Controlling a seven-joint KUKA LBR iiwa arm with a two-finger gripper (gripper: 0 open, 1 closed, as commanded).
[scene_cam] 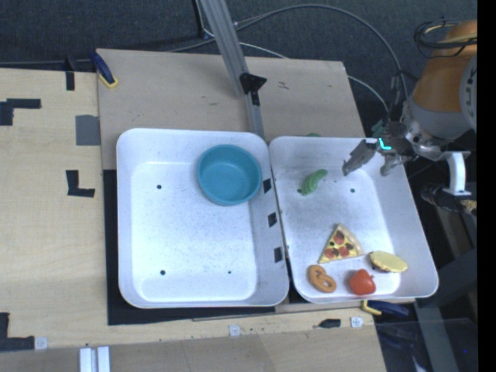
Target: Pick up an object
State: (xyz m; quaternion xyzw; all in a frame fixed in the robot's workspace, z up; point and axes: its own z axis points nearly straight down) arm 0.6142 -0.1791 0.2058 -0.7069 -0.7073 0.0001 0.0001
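Camera view, looking down at a slant on the bench (46,208), listed as seen from where I stand:

Left bin (147,285): one blue bowl (229,174), upright, in the far corner nearest the divide.

Right bin (403,223): green toy (313,181) lying alone on the far half of the floor; pizza slice (341,244) nearer the front; pretzel (321,278), red tomato-like piece (362,282) and yellowish bun-like piece (387,263) gathered along the front edge (bun just beside the tomato, pretzel a little apart from it).

Gripper (373,160): above the far right of the right bin, fingers spread apart with nothing between them, well apart from the front cluster and near, but not touching, the green toy.

Arm: orange band (443,84) at the right edge.

Surroundings: tan board with black tape marks at left, a slanted metal pole (225,33) rising from behind the bins, cables (325,14) looping over dark floor, a blue and yellow clamp (105,70) on the far left corner of the board.
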